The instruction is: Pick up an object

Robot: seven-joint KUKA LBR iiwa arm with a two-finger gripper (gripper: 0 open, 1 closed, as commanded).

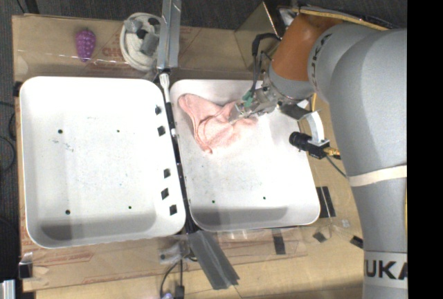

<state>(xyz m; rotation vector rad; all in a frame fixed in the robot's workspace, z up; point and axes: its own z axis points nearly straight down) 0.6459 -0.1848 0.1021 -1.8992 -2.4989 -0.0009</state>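
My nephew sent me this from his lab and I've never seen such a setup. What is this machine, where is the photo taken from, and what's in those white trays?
One camera fixed above the bench looks down at a slant. The big grey machine with an orange band is a robot arm reaching in from the right. Its gripper is down at the right edge of a crumpled pink cloth lying in the right bin. Whether it has actually gripped the cloth is too small to tell. The left bin sits beside it. Behind the bins, on the bench, are a small purple object and a white roll.

A cloth [211,123] lies in the right bin [277,183], gripper [250,104] at its right edge.
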